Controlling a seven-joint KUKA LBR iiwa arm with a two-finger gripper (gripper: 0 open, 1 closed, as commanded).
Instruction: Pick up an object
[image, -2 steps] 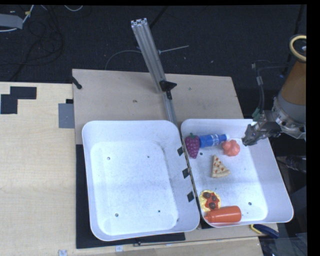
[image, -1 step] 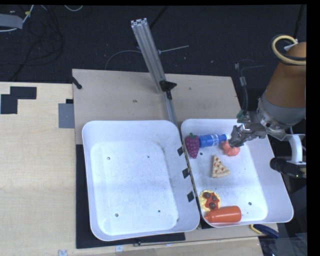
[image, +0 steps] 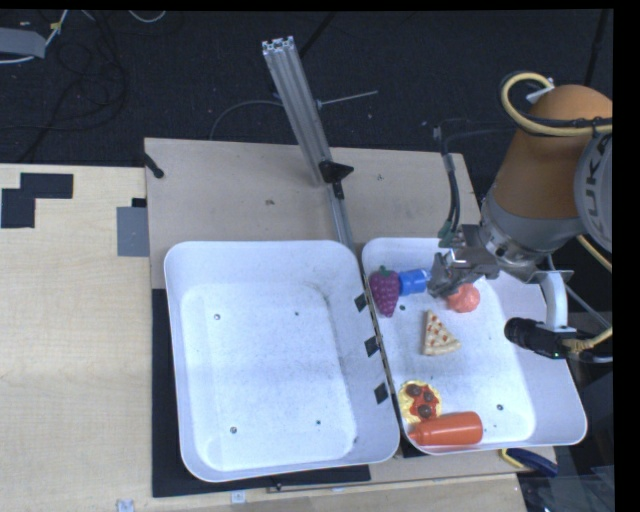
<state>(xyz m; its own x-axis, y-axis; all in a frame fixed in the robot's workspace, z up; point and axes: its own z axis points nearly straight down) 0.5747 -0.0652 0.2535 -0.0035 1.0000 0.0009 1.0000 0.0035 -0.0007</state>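
Gripper (image: 447, 277) low in right bin (image: 530, 420), beside red toy (image: 463, 297) and blue piece (image: 413, 281). Fingers' state: cannot tell. Risk: crowding, fingers nudge red toy aside or snag neighbour, coming up with nothing.

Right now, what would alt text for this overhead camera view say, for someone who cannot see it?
A grey and orange robot arm reaches from the right, its gripper low over the right bin, beside a small red object and a blue piece. That bin also holds toy grapes, a pizza slice and a red sausage.
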